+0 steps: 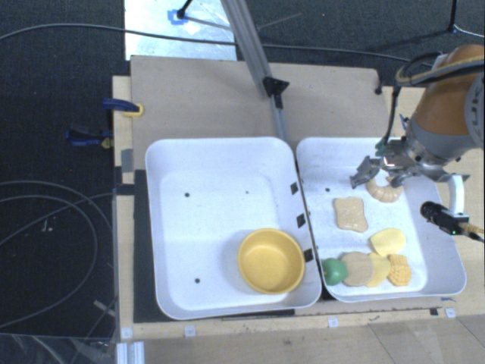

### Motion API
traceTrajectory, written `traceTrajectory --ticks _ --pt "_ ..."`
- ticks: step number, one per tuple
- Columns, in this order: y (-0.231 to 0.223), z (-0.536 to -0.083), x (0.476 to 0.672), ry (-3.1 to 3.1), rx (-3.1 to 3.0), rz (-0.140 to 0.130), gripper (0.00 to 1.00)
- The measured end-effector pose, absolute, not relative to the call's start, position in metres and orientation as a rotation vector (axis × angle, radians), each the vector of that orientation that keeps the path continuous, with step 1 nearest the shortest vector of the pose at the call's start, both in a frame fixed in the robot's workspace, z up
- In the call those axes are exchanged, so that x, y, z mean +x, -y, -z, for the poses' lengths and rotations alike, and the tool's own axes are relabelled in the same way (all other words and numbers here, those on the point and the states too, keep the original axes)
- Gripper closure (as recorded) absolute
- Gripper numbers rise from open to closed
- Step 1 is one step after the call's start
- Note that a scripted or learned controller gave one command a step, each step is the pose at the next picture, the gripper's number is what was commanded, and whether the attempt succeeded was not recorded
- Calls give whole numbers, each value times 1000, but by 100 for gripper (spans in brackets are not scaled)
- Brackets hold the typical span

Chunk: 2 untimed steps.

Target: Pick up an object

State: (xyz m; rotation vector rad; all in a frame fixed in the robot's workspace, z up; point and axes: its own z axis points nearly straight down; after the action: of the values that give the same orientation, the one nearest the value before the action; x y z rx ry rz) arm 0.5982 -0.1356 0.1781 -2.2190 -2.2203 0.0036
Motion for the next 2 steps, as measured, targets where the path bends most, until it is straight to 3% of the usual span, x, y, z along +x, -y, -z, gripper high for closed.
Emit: traceTrajectory --ticks 1,2 --pt "143 -119 596 2220 -2219 -4 0" --pt "143 -133 598 2224 -2222 2 100"
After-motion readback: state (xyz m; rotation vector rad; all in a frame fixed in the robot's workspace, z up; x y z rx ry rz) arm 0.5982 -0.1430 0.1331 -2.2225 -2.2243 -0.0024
